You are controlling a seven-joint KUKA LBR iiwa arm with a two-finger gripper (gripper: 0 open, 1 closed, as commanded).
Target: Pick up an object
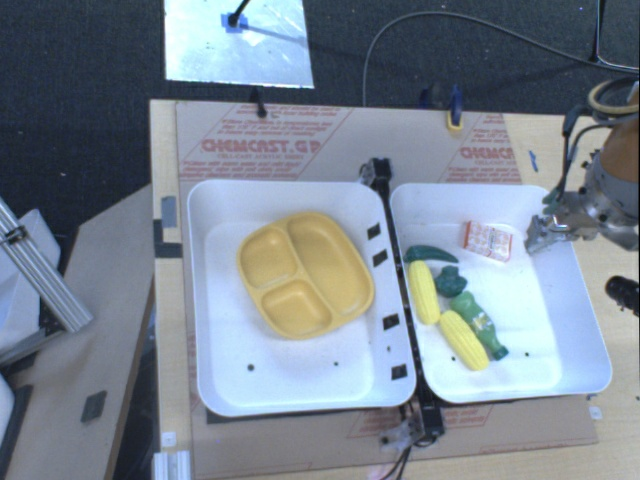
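The gripper (541,232) is hovering over the upper right rim of the right bin (570,298), its metallic grey body reaching in from the right; whether it is open or closed cannot be told from this angle, and nothing is showing in its grasp.

Just to its left, a small red-and-white packet (487,239) is lying flat on the bin floor, rectangular and crinkled-looking. Below that, a cluster of toy food is sitting near the bin's left wall: two yellow corn cobs, one (424,291) lying almost upright along the wall and a second (464,339) slanting toward the lower right, both with a ridged, kernel-like surface. Among them, dark green plastic pieces are lying: a curved one (431,255) above the first cob, a lumpy one (450,281) beside it, and a bottle-like green piece (482,325) touching the second cob.

The left bin (225,298), smooth, white and shallow with rounded corners, is carrying one yellow tray (305,274), glossy plastic, divided into three compartments and lying tilted on the diagonal.

Both bins are sitting side by side on a brown cardboard sheet (300,143) printed with red lettering, over a pale wooden surface (110,268).
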